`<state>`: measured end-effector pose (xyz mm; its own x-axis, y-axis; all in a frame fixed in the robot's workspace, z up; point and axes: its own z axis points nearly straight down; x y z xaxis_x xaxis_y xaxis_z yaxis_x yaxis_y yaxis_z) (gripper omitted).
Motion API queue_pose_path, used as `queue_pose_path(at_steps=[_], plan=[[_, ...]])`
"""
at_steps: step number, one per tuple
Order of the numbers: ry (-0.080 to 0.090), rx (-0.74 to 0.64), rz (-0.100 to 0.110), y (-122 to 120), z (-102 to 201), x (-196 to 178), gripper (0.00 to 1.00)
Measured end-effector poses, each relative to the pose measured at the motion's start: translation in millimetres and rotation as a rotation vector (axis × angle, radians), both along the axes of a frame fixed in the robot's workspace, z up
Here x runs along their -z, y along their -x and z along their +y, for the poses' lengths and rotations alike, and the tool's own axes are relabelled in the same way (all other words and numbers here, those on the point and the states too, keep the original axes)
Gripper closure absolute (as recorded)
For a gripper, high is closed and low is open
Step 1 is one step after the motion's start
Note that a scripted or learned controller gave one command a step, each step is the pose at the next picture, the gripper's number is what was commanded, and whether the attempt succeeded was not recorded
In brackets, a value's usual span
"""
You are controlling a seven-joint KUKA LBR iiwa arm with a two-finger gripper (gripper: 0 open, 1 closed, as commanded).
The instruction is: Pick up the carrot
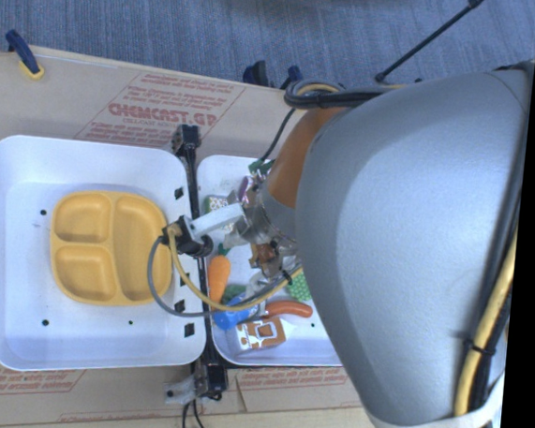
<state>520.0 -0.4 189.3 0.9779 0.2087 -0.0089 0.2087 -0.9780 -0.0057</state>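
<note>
- One fixed camera looks down at a slant on the surface [118,100] and both bins.
- The left bin [9,259] sits in full view.
- The arm [414,251], close under the lens, covers much of the right bin [273,350].

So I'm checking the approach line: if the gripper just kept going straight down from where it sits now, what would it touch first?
Probably the carrot, which lies in the right bin just beside and below the gripper. Depth is hard to judge from this slanted view, so it might land just next to it.

The big grey arm [415,241] covers most of the right bin [278,350]. The hand's tips are too hidden to tell.
</note>
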Motion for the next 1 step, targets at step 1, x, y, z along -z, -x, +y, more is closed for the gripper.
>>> queue_pose_path(at_steps=[1], plan=[[0.0, 0.0, 0.0, 0.0, 0.0, 0.0, 0.0]])
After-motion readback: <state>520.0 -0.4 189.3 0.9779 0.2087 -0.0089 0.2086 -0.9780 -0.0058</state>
